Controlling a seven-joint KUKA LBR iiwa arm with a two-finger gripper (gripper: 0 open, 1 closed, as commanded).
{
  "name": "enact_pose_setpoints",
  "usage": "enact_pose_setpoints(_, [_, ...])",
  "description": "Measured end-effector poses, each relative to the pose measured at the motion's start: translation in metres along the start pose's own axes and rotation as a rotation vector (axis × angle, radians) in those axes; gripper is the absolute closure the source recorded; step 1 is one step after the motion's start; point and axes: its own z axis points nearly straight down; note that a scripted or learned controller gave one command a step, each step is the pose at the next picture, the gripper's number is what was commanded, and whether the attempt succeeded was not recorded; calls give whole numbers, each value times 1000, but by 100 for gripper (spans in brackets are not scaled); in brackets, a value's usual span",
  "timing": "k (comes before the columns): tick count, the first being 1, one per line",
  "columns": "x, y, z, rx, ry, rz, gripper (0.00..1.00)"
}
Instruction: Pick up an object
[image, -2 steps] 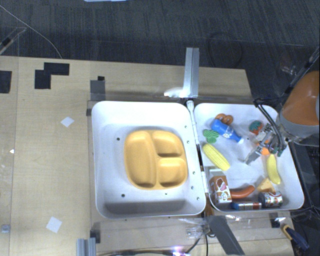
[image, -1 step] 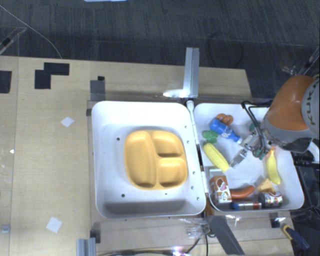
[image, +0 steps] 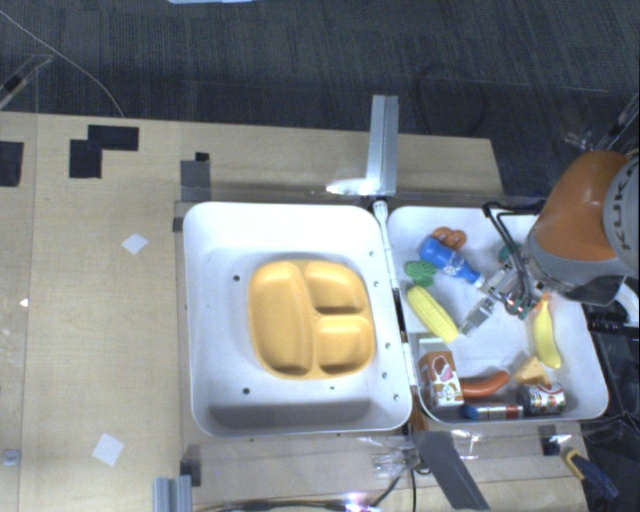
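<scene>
The objects for picking all lie in the right bin (image: 596, 385), while the left bin (image: 200, 330) carries a yellow divided tray (image: 308, 316) near its middle. Going rightward across the divider, a green toy (image: 420, 270) sits at the right bin's left side, with a corn cob (image: 431, 311) lying slantwise just below it. Above and to the right of these is a blue bottle (image: 449, 257), and a small brown piece (image: 453, 238) touches its upper end. Along the near wall stand a red-labelled can (image: 440, 377), then a red sausage (image: 484, 382), a dark marker (image: 490, 410) by the rim, and a second can (image: 546, 401) lying on its side, with a yellow wedge (image: 533, 372) just above it. A banana (image: 545, 335) stands lengthwise near the right wall. The gripper (image: 481, 311) hangs over the bare middle of this bin, between corn cob and banana, its fingers slightly parted and pinching nothing. The grey arm (image: 590, 225) with its orange band comes in from the right.
</scene>
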Motion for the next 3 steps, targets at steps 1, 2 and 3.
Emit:
enact_pose_setpoints(1, [-17, 68, 2, -1, 2, 112, 0])
enact_pose_setpoints(2, [-35, 96, -15, 4, 5, 471, 0])
enact_pose_setpoints(3, [-34, 101, 4, 25, 16, 519, 0])
